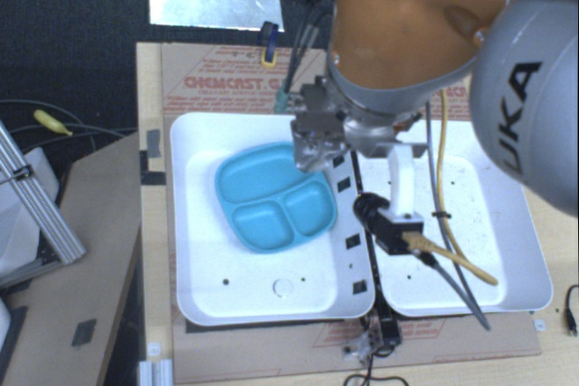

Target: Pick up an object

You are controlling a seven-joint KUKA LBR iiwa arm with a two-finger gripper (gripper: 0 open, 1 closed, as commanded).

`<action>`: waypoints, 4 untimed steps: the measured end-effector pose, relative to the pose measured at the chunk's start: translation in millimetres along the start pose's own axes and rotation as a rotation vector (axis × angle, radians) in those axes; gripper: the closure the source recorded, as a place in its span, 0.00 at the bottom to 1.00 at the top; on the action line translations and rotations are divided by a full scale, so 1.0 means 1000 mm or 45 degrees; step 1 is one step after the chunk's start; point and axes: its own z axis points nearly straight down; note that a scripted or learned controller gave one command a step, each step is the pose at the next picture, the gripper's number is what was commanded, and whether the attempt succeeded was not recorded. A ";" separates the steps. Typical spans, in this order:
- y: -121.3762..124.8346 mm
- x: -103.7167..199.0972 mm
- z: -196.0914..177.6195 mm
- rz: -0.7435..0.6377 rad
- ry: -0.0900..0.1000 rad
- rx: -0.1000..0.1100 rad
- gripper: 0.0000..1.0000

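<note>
Plate (271,211), blue and divided, lies in left bin (194,221); fingers' (312,160) state: cannot tell

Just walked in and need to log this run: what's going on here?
The grey and orange arm reaches in from the right over the left bin. Its hand sits low at the upper right edge of the blue divided plate, which lies flat in that bin. I cannot tell whether it has a grip on the plate. The right bin sits alongside.
</note>
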 end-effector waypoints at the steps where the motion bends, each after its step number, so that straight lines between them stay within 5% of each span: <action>1: 0.001 -0.092 -0.083 0.008 0.004 -0.020 1.00; 2: 0.001 -0.104 -0.030 -0.001 0.002 -0.006 1.00; 3: 0.011 -0.035 -0.014 -0.014 0.005 -0.006 1.00; 4: 0.011 -0.039 -0.026 -0.011 0.004 -0.011 1.00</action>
